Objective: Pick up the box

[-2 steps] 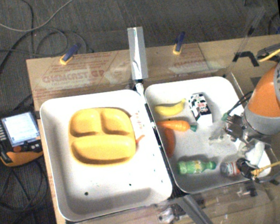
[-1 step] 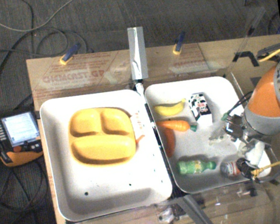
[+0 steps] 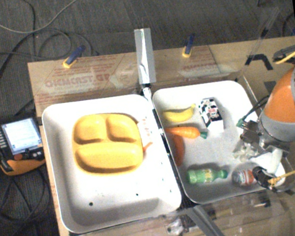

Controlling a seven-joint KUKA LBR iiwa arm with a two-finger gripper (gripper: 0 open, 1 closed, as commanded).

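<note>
The small printed box (image 3: pixel 210 114) looks light and stiff, best pinched across its narrow sides; whether the gripper (image 3: pixel 250 146) is open, I cannot tell.

We look down on a dark grey carpeted floor (image 3: pixel 40 26) at the far side, crossed by loose black and pale cables (image 3: pixel 16 46). On it stands the brown board bench (image 3: pixel 92 76), its far edge carrying printed lettering, two blue-and-yellow clamps (image 3: pixel 74 56) and an upright metal post (image 3: pixel 144 54) at the middle. At the far left we see a handheld pendant with a lit screen (image 3: pixel 17 137) lying among the cables, and light falls evenly from above.
</note>
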